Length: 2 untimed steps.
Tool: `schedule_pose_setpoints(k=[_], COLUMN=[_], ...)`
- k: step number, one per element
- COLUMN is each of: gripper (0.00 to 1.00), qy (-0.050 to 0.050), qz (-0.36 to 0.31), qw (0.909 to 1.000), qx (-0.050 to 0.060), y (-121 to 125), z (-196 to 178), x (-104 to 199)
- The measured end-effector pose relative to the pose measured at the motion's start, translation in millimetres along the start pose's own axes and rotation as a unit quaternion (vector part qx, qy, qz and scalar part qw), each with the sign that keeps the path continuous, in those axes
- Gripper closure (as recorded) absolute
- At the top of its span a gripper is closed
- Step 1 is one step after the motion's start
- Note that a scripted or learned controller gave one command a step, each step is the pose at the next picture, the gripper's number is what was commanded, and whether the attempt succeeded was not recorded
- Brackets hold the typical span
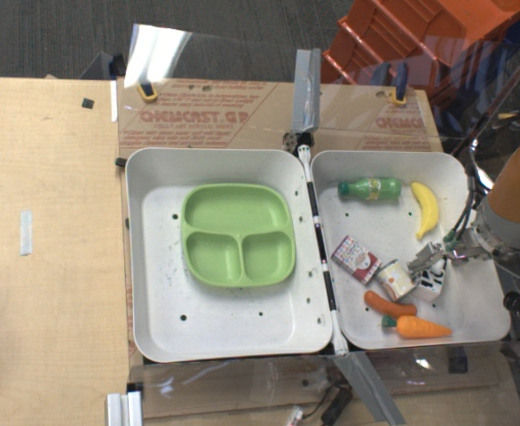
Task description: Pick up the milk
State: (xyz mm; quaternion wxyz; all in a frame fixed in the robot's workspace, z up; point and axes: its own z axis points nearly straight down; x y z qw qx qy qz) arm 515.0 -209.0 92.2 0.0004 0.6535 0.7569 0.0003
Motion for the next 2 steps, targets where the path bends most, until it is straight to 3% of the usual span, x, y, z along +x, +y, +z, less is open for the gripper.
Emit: schedule_pose_setpoints(k=[1,2], gripper=[1.0,1.0], qy=[0.0,0.0], qz=[0.002,-0.028], qw=[1.0,0.9996], qx=[-0.001,0.001], y=[0,-15], z=[-9,-119], x=[-1,25])
